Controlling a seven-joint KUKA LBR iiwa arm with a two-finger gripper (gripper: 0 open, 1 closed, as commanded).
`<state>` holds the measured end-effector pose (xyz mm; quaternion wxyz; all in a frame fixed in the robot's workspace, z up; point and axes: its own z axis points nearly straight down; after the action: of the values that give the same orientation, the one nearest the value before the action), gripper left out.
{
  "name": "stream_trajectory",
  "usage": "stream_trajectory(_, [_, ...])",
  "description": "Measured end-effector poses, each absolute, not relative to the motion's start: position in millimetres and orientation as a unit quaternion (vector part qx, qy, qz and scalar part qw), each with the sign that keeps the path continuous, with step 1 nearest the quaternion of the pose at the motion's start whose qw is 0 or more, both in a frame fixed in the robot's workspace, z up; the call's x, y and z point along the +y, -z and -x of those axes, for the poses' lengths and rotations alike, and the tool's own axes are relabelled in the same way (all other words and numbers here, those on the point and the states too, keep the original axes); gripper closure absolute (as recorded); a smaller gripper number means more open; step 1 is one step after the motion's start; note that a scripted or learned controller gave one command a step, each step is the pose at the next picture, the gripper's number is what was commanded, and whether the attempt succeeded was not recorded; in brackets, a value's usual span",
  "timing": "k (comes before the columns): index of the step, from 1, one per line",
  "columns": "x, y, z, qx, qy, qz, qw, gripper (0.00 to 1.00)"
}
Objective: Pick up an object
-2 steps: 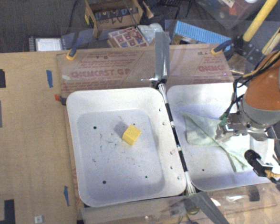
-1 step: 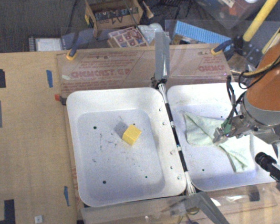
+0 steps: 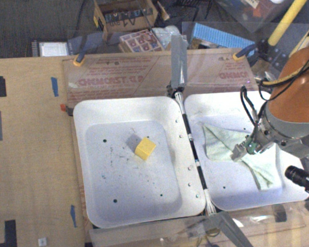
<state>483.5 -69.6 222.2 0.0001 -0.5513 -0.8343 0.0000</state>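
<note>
On the bench, the right bin (image 3: 222, 192) holds a pale cloth (image 3: 219, 145) with the gripper (image 3: 240, 151) low upon it, finger state beyond telling, so nothing looks lifted yet, while a yellow block (image 3: 145, 148) sits left of that bin.

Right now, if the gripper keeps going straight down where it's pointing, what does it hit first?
Most likely the cloth in the right bin: the gripper sits over its middle. Height above it is unclear from this slanted view.
</note>
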Motion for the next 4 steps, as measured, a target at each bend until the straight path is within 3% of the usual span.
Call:
stream_trajectory(1, [-4, -192, -479.2, -0.701, -0.0004, 0.713, 0.001, 1.0])
stream_trajectory(2, [-10, -217, -508.2, -0.673, -0.0001, 0.739, 0.0, 1.0])
stream_trajectory(3, [-10, -227, -508.7, -0.674, -0.0001, 0.739, -0.001, 1.0])
stream_trajectory(4, [20, -273, -547.6, -0.693, -0.0004, 0.721, 0.0, 1.0])
